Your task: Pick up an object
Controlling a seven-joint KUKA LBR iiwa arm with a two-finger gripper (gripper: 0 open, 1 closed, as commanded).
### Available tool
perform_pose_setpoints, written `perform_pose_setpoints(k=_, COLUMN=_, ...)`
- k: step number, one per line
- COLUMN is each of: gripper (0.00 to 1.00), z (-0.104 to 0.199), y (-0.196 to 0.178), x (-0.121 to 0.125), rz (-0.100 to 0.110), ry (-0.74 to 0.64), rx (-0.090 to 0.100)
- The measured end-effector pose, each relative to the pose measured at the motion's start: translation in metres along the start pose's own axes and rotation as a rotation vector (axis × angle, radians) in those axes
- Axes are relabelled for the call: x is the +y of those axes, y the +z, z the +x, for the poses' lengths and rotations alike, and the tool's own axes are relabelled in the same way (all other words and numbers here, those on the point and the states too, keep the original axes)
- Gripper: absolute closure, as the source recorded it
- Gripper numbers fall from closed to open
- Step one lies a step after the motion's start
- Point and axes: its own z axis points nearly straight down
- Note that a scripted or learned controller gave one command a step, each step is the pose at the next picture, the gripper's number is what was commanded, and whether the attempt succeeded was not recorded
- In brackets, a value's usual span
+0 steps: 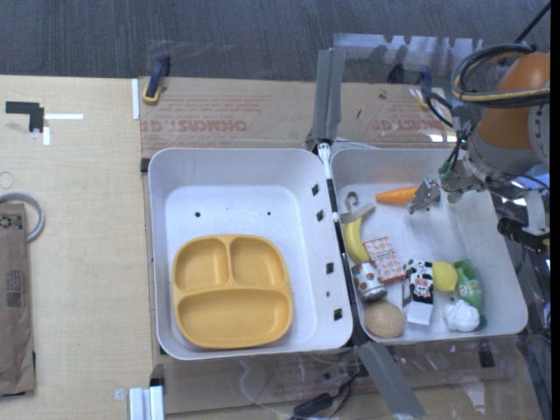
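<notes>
My gripper [426, 198] hangs low over the back of the right bin [507, 261], at the end of the grey arm with the orange band [516, 90]. Its tip is right beside the right end of an orange carrot [395, 195] lying on the bin floor; I cannot tell whether they touch. A banana [353, 236] lies along the bin's left wall. In front of it are a red-and-white packet [382, 259], a small can [369, 283], a black-and-white carton [421, 283], a lemon [444, 276], a green item [469, 280], a white item [462, 315] and a brown round item [383, 319].
The left bin [175, 191] holds a yellow divided plate [232, 289]. A grey divider [325, 103] rises behind the wall shared by the bins. A brown paper bag [13, 296] lies on the wooden bench at far left. Cables and a clamp [516, 226] sit by the right bin's right rim.
</notes>
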Motion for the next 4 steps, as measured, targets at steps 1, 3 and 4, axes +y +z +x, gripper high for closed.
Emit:
perform_pose_setpoints(k=1, gripper=0.0, z=0.048, y=0.008, x=0.041, rz=-0.006, ry=-0.054, rx=-0.002)
perform_pose_setpoints(k=3, gripper=0.0, z=0.039, y=-0.173, x=0.038, rz=-0.005, ry=-0.08, rx=-0.002)
perform_pose_setpoints(k=4, gripper=0.0, z=0.072, y=-0.076, x=0.045, rz=-0.002, ry=-0.069, rx=0.0)
